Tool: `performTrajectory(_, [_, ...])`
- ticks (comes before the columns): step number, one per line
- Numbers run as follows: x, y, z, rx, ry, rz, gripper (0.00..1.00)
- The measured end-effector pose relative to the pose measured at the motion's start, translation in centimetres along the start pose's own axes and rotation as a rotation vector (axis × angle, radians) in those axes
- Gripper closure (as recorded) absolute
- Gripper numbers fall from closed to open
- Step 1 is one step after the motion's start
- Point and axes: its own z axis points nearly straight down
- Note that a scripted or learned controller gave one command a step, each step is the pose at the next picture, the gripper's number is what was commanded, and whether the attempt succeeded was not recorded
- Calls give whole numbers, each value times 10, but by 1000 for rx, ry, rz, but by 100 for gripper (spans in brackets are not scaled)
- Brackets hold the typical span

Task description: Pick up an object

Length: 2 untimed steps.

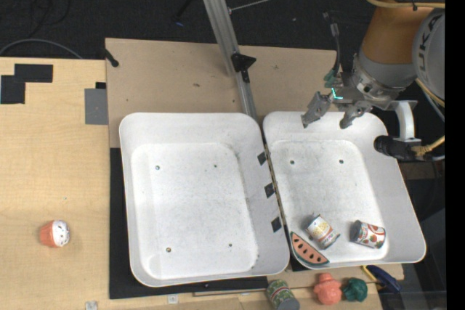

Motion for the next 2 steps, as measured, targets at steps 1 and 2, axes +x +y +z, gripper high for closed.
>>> performTrajectory(1, [0,1,-3,-5,-1,-1,0])
performTrajectory(2, [5,10,50,0,0,-3,0])
